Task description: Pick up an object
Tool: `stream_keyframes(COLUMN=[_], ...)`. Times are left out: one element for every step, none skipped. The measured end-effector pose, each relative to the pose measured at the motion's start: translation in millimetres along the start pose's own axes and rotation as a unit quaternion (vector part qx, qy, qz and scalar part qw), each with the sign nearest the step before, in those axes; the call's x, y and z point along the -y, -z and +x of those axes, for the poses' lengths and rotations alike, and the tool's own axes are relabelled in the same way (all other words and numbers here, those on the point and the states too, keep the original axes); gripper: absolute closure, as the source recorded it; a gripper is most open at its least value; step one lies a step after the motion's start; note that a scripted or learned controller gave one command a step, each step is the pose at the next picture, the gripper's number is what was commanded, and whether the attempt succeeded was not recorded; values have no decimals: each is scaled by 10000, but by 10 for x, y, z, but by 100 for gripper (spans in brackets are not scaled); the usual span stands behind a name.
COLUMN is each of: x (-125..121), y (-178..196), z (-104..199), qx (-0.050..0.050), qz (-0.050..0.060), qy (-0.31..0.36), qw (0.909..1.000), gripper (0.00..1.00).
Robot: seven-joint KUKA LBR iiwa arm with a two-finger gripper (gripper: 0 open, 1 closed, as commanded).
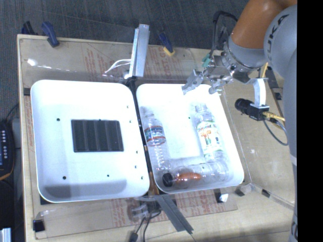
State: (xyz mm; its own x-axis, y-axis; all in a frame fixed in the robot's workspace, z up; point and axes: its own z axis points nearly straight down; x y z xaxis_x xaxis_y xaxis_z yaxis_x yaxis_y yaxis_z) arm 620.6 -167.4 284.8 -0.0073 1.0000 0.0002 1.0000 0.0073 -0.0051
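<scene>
Since the task leaves the choice open, the likeliest target is the clear water bottle (208, 135) lying along the right side of the right bin (171, 96), nearest the gripper (204, 80). Its long axis runs roughly up and down the camera view, cap toward the far rim and base toward the near wall, tilted slightly so the base sits further right. A second clear bottle (155, 141) lies near the bin's left wall on much the same axis, cap also toward the far end, and a third bottle with a dark cap and reddish contents (191, 176) lies crosswise along the near wall, cap to the left, close to the bases of the other two. The gripper hangs over the far right corner of that bin, above the bottles and touching none; its fingers look spread and hold nothing. To do the step well, I judge the jaws should straddle the chosen bottle across its width, at the labelled middle, and come down squarely so the round body does not roll aside. The left bin (50, 100) holds a dark ribbed rectangular panel (97, 135).
</scene>
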Motion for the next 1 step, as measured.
stream_keyframes(x=[183], y=[-833], z=[-420], qx=[-2], qz=[-4], qy=[1558], qw=[9878], gripper=[0])
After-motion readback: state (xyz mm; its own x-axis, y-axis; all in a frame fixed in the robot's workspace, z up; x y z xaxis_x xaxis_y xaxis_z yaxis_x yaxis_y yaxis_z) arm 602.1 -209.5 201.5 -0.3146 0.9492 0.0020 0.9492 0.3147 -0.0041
